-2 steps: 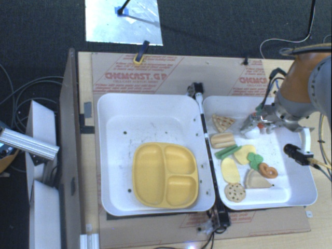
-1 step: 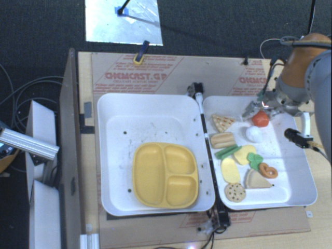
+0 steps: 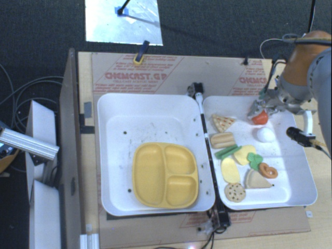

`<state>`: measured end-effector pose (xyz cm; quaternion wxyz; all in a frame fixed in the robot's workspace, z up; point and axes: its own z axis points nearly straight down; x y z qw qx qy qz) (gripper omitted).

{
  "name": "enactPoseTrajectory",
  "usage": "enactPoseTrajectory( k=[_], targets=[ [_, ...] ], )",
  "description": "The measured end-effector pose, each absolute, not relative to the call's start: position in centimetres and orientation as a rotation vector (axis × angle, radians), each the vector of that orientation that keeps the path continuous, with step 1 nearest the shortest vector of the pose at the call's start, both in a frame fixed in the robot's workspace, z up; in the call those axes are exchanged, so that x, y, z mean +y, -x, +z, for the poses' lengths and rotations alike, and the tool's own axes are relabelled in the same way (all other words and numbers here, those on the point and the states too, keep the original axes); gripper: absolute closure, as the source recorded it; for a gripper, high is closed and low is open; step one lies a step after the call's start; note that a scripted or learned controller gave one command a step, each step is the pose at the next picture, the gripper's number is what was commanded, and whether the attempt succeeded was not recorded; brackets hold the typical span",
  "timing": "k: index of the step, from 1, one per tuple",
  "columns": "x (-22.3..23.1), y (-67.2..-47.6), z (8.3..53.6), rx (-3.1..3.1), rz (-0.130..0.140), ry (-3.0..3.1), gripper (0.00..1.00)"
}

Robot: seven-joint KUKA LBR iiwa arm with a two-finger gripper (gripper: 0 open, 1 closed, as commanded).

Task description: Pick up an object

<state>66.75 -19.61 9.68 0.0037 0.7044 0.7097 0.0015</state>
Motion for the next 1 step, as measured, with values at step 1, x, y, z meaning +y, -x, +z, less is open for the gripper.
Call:
enactPoseTrajectory(
  k=[1],
  targets=[
    [-12.65, -67.01, 14.47, 2.229, 0.006, -2.209, 1.0]
  ],
)
